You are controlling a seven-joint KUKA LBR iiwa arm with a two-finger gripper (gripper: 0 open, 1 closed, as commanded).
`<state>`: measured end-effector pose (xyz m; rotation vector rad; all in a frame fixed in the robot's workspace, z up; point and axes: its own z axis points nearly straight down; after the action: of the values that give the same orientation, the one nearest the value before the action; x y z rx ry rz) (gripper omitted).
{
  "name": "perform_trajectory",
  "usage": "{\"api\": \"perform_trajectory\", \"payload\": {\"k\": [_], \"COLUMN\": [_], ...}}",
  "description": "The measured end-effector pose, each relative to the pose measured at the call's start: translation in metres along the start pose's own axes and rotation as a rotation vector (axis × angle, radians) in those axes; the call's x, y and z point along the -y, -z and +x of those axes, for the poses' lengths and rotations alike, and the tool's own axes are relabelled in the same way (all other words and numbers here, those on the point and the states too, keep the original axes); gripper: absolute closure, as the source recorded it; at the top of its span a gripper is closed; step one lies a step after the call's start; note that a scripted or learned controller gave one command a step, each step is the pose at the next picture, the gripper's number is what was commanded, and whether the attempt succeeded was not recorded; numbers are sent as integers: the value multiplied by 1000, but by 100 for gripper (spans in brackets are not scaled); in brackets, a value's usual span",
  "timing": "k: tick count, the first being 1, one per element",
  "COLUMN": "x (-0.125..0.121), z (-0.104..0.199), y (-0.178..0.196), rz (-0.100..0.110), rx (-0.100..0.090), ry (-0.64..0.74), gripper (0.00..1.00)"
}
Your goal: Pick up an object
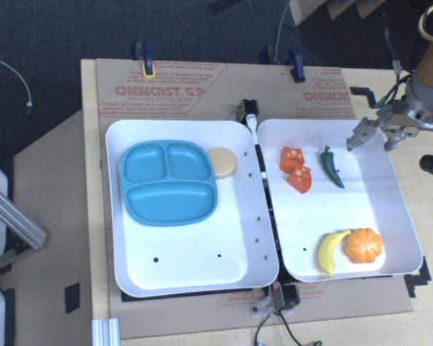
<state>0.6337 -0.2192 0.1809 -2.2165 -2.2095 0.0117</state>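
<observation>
Now | end effector (374, 135) fingers apart, empty, far right | green chili pepper (332, 168): light, stiff, slippery; grip mid-body.

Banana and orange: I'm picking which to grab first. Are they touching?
Touching. The camera view shows the banana curving right against the orange near the front of the right bin, with no white showing between them.

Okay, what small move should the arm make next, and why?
Probably shift the pincer left and down toward the green chili pepper. Its fingers are spread with nothing between them, hovering over the right bin's top edge, and the pepper lies nearest.
</observation>
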Motion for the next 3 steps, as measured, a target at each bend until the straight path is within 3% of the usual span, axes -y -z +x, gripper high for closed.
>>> {"api": "perform_trajectory", "payload": {"k": [1,2,3], "x": [-4,0,-4], "z": [1,1,3], "y": [9,-55,-91], "rz": [-14,-6,-16], "rx": [4,1,-2], "ry": [3,3,5], "gripper": [0,0,0]}}
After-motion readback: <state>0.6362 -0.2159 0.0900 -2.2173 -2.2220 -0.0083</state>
